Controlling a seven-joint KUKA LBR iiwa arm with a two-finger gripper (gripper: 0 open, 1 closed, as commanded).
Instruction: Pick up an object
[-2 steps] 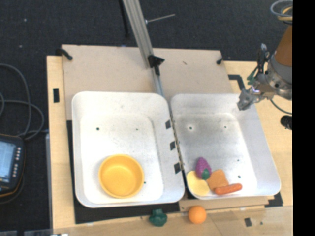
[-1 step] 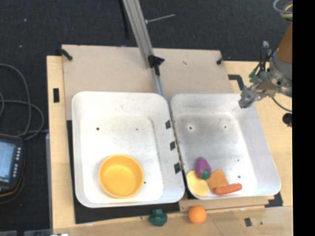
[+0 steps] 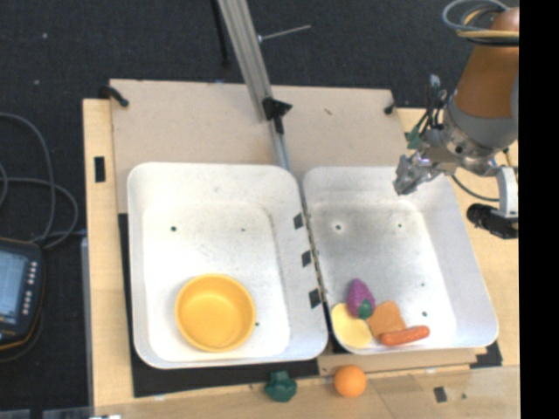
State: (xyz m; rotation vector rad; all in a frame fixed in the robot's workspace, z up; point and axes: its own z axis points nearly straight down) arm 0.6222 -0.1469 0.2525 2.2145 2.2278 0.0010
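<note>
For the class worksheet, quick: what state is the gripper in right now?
Gripper: cannot be told; it hangs over the right bin's far edge.

Both bins, left [image 3: 157,190] and right [image 3: 454,260], look like smooth, slightly glossy white plastic, their floors dulled by grey scuffing, and they sit on a matt, pale wood-like bench [image 3: 192,116] over rough dark carpet [image 3: 87,24]. The yellow bowl [image 3: 215,312] looks like smooth plastic with a soft sheen, as do the purple toy [image 3: 359,297], carrot [image 3: 404,336], orange ball [image 3: 349,381] and green piece [image 3: 280,387]. The slanted rail [image 3: 249,51] is bare brushed metal, and the arm [image 3: 486,85] has a smooth satin orange shell over grey metal.
</note>
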